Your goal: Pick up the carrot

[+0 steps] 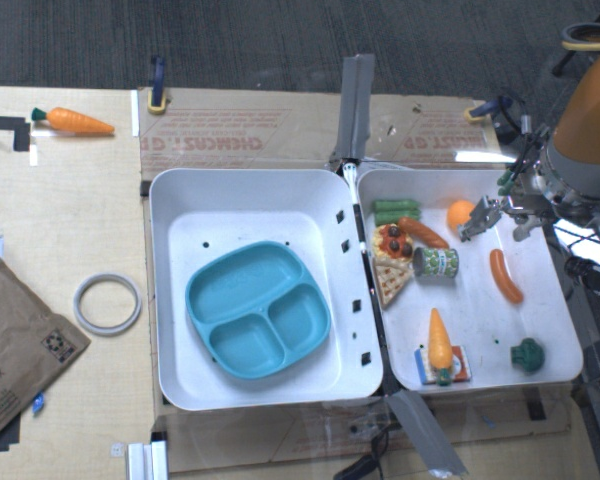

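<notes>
We see the gripper hanging with jaws spread and nothing between them beside the orange, well above the carrot, which lies below the can, presumably awaiting our descent.

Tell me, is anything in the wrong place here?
One carrot lies out on the bench, far left of both bins, while another carrot sits in the right bin with the other toy food. The gripper hovers over that bin.
</notes>
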